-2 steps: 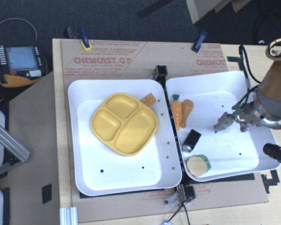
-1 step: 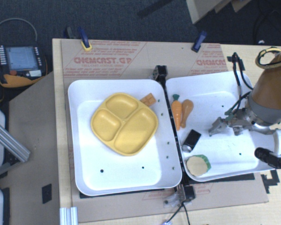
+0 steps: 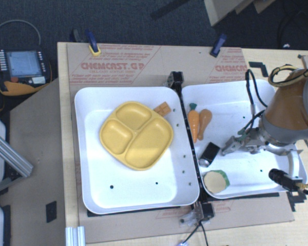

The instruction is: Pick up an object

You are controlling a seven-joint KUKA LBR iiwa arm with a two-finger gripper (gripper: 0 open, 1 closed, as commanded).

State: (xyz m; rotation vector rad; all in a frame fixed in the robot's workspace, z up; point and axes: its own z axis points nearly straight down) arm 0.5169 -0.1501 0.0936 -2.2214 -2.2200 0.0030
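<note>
In the right bin, a toy carrot lies by the left wall with a second orange piece leaning against it. A small black block lies lower down, and a round cream disc with a green edge rests in the front left corner. My gripper hangs low over the middle of this bin, pointing left, just right of the black block and apart from it. Nothing shows held in it.
The left bin holds a yellow divided plate with a small brown block at its upper right rim. A black divider clamp sits between the bins. The grey and orange arm covers the right bin's right side.
</note>
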